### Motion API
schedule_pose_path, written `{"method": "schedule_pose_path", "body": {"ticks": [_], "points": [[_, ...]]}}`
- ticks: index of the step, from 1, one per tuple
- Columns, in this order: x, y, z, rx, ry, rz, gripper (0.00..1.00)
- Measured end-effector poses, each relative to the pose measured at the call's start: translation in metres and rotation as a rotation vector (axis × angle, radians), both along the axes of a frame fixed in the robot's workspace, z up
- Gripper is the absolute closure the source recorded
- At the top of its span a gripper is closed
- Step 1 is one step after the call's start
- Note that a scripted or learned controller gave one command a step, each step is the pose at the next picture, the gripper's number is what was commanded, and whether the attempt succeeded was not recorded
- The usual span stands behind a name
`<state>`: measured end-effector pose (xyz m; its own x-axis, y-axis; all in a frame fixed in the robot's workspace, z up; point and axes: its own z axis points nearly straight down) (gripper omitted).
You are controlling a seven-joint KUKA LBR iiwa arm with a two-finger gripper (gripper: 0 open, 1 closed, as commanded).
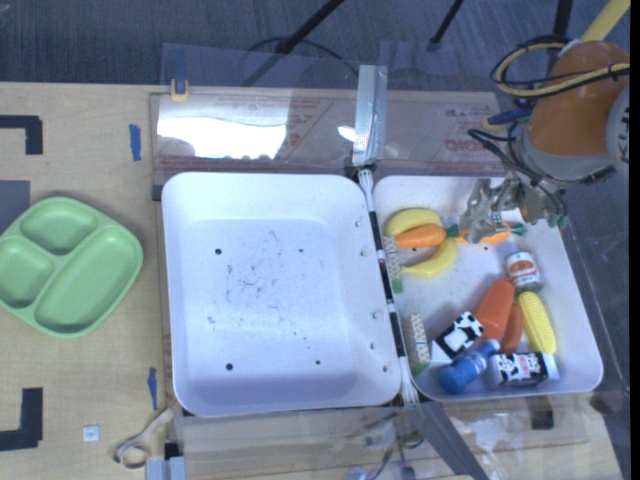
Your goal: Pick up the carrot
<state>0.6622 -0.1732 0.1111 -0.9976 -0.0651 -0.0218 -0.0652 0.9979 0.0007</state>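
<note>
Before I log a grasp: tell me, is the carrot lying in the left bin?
No. The carrot lies in the right bin, across the banana, near the claw.

A pale wooden bench (80,388) stands on dark grey carpet (120,8) crossed by black stand legs (330,13).

The arm (580,98) is cut off by the right edge of the frame, so just its orange band and wrist show, above the right bin (585,363). The gripper (497,211) at the bin's far end is a blurred tangle of metal; how its fingers stand cannot be told. The carrot (420,235) lies across a banana (425,243) and hides its middle. At the bin's near end a blue bottle (462,373) covers part of a black-and-white carton (525,369), whose print is too small to read. The small jar (522,270) label is also unreadable.
</note>
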Motion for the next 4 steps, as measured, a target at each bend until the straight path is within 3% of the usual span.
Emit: {"method": "schedule_pose_path", "body": {"ticks": [1,2,3,4], "points": [[0.0,0.0,0.0,0.0,0.0,0.0,0.0],[0.005,0.07,-0.024,-0.004,0.02,0.235,0.0],[0.005,0.07,-0.024,-0.004,0.02,0.235,0.0],[0.009,0.07,-0.01,-0.005,0.003,0.232,1.0]]}}
